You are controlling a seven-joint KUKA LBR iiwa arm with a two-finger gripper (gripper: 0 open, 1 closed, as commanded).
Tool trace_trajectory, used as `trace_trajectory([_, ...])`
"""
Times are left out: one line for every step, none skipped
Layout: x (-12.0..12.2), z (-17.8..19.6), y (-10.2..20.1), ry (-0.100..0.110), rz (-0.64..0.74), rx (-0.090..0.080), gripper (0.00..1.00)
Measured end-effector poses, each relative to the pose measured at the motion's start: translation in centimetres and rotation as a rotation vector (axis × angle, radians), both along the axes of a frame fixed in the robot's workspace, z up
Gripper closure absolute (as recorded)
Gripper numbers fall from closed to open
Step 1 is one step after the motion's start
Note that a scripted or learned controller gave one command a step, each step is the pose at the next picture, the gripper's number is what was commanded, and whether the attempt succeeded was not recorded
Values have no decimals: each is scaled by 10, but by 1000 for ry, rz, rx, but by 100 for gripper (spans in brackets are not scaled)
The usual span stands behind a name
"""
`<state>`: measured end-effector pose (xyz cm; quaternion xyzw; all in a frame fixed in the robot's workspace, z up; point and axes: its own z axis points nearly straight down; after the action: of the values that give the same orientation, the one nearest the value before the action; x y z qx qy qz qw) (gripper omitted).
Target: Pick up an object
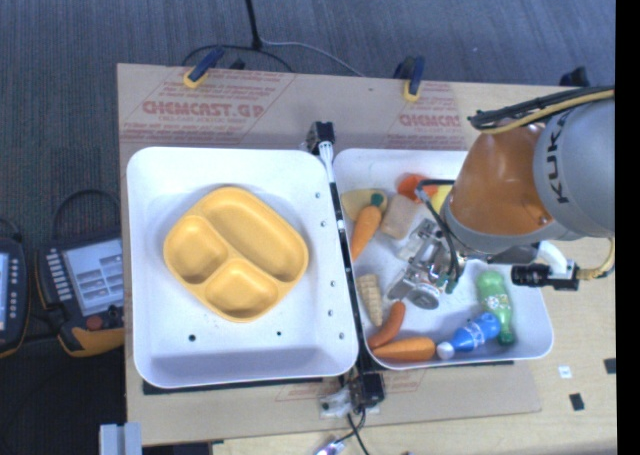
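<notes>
The grey arm with its glossy orange band reaches in from the right and sets the metallic two-finger gripper [425,278] low over the middle of the right shallow white plastic bin [530,343]. Whether the claw is released or clenched cannot be told (the wrist hardware masks the fingertips), and no item is seen between them.

The right bin holds a scatter of toy food and bottles. A slender orange plastic carrot [364,226] lies tilted along the left wall. A pale ribbed corn cob [371,298] lies below it. A small orange-red pepper-shaped piece [388,323] sits just beside the gripper, and a smooth orange carrot-shaped piece [404,348] rests against the near wall. A blue plastic bottle with a white cap [470,335] and a green translucent bottle [495,298] lie at the lower right. A tan block [400,215] lies near the far wall.

The left shallow white plastic bin [160,343] holds a glossy yellow three-compartment moulded tray [235,251]. Both bins sit on a brown cardboard sheet [200,108].
</notes>
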<state>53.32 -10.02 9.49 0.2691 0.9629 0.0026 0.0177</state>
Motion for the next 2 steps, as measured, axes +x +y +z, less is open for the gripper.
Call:
trace_trajectory([1,11,0,1,1,1,100])
trace_trajectory([-27,126,43,32,119,2,100])
